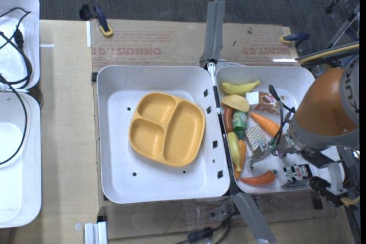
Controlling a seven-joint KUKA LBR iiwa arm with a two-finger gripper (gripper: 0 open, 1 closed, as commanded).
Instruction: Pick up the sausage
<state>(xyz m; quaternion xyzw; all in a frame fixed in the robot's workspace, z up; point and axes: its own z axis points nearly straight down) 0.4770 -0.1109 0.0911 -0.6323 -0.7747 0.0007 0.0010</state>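
The wooden bench bears two white bins on brown cardboard.

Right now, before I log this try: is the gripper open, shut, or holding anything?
Gripper: low in the right bin among the toy food; its state cannot be told.

Grey arm, orange band
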